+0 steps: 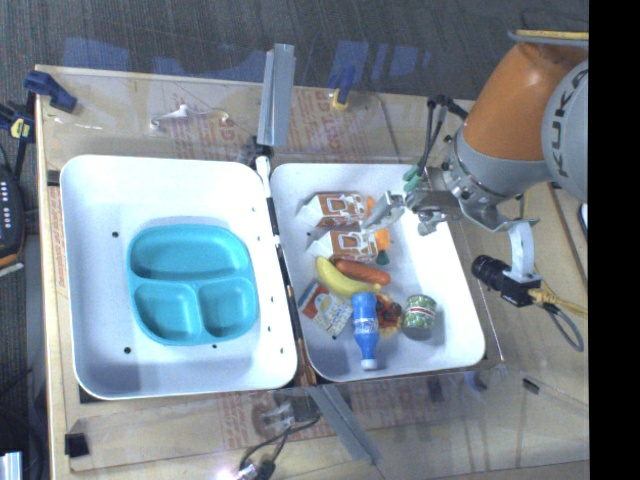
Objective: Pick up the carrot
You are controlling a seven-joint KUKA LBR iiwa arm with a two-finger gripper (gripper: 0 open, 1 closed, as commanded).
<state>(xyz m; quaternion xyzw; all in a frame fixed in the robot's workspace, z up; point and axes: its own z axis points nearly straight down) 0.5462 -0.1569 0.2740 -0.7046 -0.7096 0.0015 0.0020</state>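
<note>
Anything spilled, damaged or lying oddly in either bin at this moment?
Nothing spilled or broken. The right bin holds a jumble: the bottle lies on its side, and the carrot rests against the banana. The blue tray sits flat in the left bin.

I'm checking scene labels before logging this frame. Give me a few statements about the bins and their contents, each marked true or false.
1. The carrot lies in the right bin. True.
2. The blue tray sits in the right bin. False: it sits in the left bin.
3. The banana lies right beside the carrot. True.
4. The blue bottle lies in the left bin. False: it is in the right bin.
5. The gripper hovers over the left bin. False: it is over the right bin's upper part.
</note>
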